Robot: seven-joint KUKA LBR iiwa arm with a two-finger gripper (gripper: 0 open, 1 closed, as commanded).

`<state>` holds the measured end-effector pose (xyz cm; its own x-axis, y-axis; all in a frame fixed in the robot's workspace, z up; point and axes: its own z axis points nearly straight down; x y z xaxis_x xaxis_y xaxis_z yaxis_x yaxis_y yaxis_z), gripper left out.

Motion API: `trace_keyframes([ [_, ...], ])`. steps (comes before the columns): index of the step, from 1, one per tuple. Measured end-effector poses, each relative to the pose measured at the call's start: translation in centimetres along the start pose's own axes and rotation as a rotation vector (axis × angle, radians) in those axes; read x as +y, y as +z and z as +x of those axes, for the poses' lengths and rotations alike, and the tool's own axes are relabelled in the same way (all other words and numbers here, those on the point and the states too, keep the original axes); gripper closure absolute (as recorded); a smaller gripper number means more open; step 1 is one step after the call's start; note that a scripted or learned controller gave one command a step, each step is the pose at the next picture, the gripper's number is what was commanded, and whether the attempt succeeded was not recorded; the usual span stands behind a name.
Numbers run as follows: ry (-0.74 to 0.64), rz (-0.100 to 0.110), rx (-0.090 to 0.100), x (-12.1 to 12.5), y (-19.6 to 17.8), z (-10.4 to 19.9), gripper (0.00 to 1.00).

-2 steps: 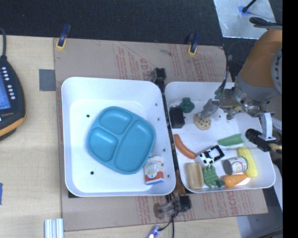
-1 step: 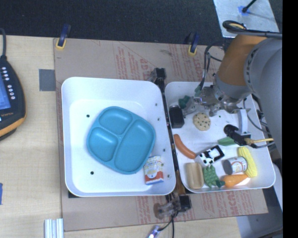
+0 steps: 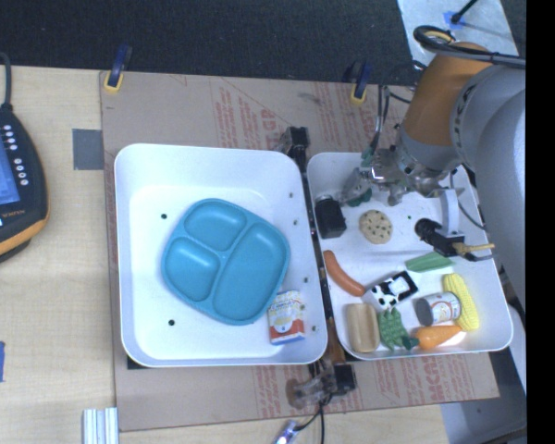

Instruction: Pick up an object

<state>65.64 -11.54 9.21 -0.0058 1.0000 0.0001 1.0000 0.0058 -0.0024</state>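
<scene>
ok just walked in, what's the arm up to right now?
The KUKA arm reaches in from the right, with its gripper low over the back of the right bin. Nothing visibly sits in its grasp. Just in front of it lies a cookie, with a black block to the left. The rest of the toy food, including a hot dog, corn and a carrot, lies nearer the front. The left bin holds a blue divided tray and a small carton.
</scene>
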Motion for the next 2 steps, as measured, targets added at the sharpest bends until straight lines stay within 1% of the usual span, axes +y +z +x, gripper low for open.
trace_keyframes([
  [1, -0.004, 0.002, -0.001, 0.0, -1.0, 0.0, 1.0],
  [2, 0.001, 0.001, 0.001, -5.0, -10.0, 3.2, 1.0],
])
